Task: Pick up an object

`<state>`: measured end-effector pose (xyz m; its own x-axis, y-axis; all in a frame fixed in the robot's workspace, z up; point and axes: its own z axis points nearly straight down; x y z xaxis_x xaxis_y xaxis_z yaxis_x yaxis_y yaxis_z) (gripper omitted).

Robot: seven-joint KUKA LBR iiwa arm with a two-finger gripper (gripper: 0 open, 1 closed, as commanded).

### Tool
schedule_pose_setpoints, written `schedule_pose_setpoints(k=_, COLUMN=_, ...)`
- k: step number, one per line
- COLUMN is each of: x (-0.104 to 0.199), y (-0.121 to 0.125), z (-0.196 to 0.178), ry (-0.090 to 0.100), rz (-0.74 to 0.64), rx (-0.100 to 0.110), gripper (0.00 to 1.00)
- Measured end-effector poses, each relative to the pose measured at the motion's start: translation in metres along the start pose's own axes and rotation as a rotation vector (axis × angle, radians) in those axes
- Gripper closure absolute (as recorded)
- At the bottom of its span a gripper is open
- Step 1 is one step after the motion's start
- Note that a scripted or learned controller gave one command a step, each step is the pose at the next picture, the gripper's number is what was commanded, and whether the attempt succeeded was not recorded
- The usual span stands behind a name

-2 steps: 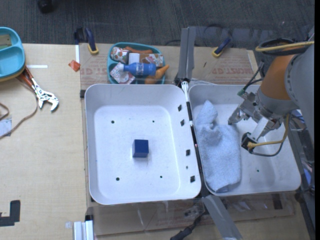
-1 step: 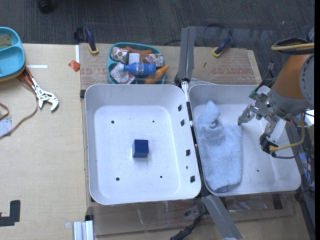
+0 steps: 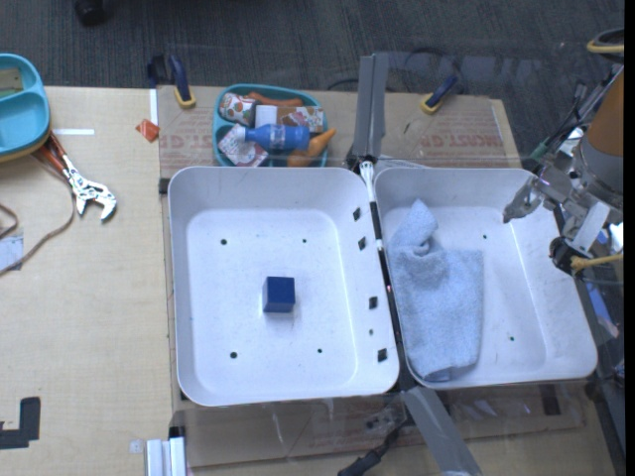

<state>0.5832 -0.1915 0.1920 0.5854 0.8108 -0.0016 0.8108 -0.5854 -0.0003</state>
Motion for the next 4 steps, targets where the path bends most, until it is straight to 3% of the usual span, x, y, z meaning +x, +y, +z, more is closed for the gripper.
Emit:
schedule_pose_setpoints(k=1, x=0.0, y=-0.02, z=-0.064, ry=-0.001, rz=0.246, rx=0.002, gripper=0.0)
schedule_pose_setpoints(k=2, x=0.115, y=-0.032, z=-0.04, ry=-0.002, rz=0.5, rx=0.002, gripper=0.0)
schedule_pose_setpoints(k=3, x=0.178, y=-0.077, z=0.001, ry=-0.001, rz=0.716, rx=0.002, gripper=0.0)
schedule_pose_setpoints(k=4, x=0.11, y=-0.027, z=-0.029, ry=-0.001, rz=0.746, rx=0.001, gripper=0.0)
